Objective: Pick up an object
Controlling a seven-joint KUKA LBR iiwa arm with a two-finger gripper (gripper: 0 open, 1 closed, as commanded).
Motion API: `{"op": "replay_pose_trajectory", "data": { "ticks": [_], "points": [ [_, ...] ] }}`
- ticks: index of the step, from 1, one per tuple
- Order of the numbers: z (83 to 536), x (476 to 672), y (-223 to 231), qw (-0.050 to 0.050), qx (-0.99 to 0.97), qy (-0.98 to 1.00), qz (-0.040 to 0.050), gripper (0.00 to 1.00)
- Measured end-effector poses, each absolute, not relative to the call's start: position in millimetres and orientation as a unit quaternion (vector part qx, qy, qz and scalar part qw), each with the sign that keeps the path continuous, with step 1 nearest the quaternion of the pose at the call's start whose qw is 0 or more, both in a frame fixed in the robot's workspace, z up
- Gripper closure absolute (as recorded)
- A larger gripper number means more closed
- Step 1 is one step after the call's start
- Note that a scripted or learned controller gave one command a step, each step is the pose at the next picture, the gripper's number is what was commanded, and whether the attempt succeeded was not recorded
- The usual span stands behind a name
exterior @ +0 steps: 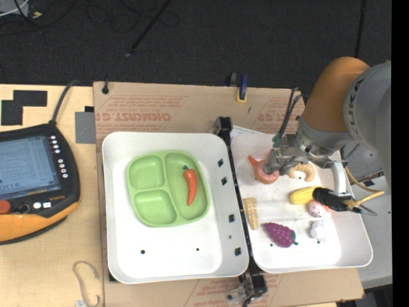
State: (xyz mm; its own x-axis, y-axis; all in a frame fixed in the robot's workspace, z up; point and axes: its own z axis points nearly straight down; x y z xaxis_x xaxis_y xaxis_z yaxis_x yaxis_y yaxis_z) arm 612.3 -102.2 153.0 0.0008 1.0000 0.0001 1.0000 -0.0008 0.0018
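My gripper (279,163) reaches down into the upper left part of the right bin (358,251). It sits right at a pink-orange toy (264,173), and its tip overlaps the toy's right side. A beige curved piece (302,170) lies just right of the gripper. Lower in this bin are a yellow corn-like toy (301,195), a purple grape bunch (280,233), a tan waffle cone (250,212), a pink-white item (316,210) and a small grey-white item (317,230). The grey arm with its orange band (335,88) hides the bin's upper right corner.
The left bin (121,248) holds a green divided plate (150,203) with a red chili pepper (190,184) in its right compartment. A black divider (234,197) runs between the bins. A pendant tablet (32,178) lies on the bench at the far left.
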Motion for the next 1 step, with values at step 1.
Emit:
{"op": "replay_pose_trajectory", "data": {
  "ticks": [1],
  "points": [
    [195.2,612.6,-105.3,0.001,0.707,0.707,0.0005,1.0]
  ]
}}
